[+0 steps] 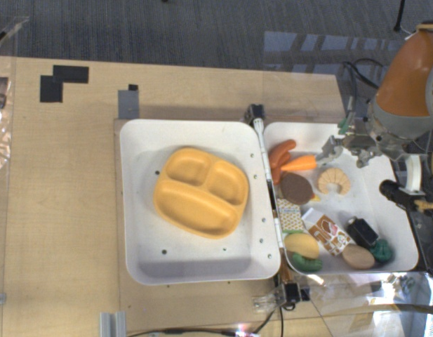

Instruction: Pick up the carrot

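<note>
A robotics lab is suggested. A wooden bench (pixel 62 209) is set on grey carpet (pixel 202 12), two white bins (pixel 132 188) are fixed side by side, and loose cables (pixel 356 72) are seen.

We see a pale wooden surface (pixel 62 209) carrying two shallow white bins side by side, touching along their inner edges. The left bin (pixel 195 258) sits toward the middle of it; the right bin (pixel 395 209) lies at its right end. On the bare wood at the far left lie black patches (pixel 62 81).
</note>
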`<move>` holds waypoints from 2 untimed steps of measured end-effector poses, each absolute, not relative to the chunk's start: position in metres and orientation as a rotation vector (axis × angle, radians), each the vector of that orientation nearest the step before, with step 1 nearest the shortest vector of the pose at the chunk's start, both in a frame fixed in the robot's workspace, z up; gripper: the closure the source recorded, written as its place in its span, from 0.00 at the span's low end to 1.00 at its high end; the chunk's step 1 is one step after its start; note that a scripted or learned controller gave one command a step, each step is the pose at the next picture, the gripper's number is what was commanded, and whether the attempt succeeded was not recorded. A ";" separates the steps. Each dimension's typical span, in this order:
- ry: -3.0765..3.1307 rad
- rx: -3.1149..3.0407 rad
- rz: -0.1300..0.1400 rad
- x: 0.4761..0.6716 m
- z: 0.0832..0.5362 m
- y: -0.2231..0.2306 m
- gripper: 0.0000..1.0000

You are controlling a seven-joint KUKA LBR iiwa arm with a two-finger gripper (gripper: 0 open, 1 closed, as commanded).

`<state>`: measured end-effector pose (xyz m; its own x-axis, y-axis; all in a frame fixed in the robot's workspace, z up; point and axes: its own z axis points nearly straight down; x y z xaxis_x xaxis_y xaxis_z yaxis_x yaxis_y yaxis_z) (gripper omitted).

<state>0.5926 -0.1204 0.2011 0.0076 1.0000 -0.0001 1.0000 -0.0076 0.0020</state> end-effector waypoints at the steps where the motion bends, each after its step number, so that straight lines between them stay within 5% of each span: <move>1: 2.224 2.201 0.013 0.622 0.089 -0.135 0.00; 2: 2.186 2.246 0.009 0.629 0.087 -0.102 0.00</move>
